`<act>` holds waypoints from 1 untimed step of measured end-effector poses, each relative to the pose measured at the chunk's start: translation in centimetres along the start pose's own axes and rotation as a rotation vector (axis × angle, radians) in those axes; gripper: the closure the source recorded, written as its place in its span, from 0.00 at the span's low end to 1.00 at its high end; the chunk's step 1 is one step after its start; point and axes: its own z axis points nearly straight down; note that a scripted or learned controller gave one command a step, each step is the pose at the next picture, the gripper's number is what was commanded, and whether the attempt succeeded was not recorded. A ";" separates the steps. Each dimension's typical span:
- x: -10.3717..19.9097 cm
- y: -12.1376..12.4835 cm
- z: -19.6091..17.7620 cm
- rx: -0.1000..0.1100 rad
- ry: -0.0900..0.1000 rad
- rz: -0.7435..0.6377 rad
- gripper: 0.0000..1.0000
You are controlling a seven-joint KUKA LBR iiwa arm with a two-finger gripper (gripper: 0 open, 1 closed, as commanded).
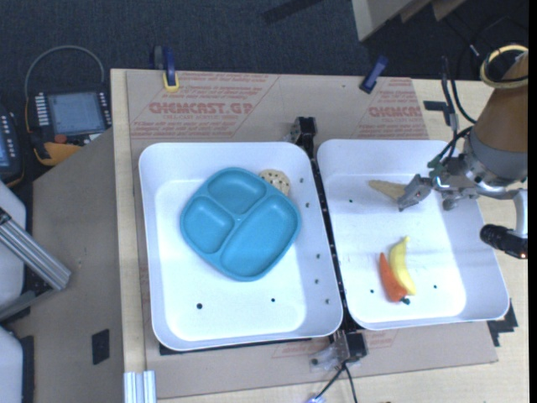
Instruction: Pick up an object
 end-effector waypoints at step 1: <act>-0.4 0.0 4.2 -0.002 0.000 0.000 0.00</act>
